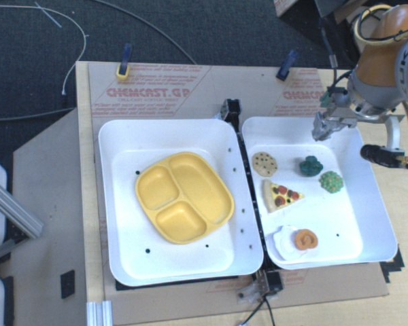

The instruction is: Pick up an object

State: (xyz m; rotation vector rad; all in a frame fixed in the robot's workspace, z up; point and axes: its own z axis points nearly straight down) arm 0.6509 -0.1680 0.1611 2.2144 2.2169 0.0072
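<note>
On cardboard-topped bench, two white bins w/ clamps.

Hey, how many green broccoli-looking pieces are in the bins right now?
2, both in the right bin: a dark green piece toward the far side, and a lighter green piece just right of it, nearer the camera. None look hidden.

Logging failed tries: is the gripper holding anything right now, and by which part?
Nothing is held. The gripper hangs over the right bin's far edge, apart from the dark green broccoli.
</note>
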